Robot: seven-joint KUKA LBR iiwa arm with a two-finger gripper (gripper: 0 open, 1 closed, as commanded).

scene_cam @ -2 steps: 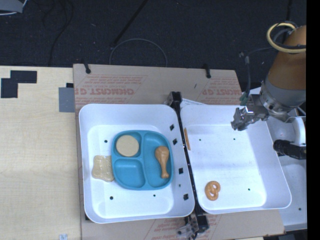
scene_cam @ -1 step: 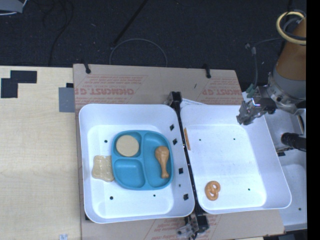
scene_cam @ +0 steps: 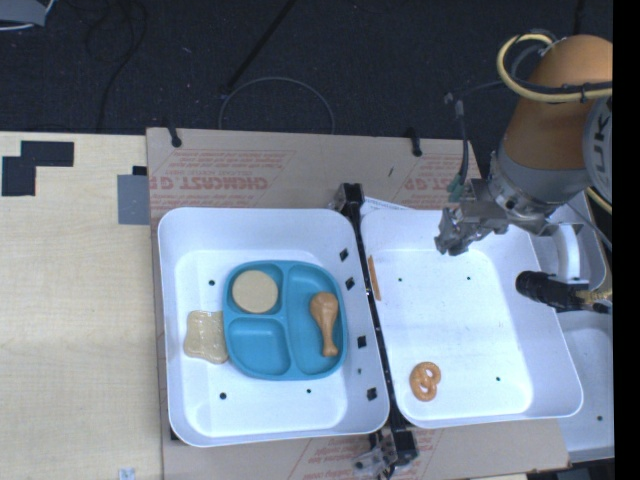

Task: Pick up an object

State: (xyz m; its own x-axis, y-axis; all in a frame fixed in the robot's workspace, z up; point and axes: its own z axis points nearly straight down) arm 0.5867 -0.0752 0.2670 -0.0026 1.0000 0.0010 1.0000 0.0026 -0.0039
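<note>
A small pretzel (scene_cam: 425,380) lies near the front of the right bin (scene_cam: 545,383). In the left bin (scene_cam: 190,258) a blue divided tray (scene_cam: 262,353) holds a round cracker (scene_cam: 254,291) and a drumstick (scene_cam: 326,321). A pale bread piece (scene_cam: 205,336) rests against the tray's left side. A thin orange stick (scene_cam: 373,276) lies along the right bin's left wall. My gripper (scene_cam: 455,239) hangs over the back of the right bin, well above and behind the pretzel, with nothing visibly in it.
A black divider (scene_cam: 365,308) runs between the two bins. A black cylindrical fitting (scene_cam: 548,289) juts in at the right bin's right wall. Cardboard (scene_cam: 260,168) lies under both bins, with cables on the dark floor behind.
</note>
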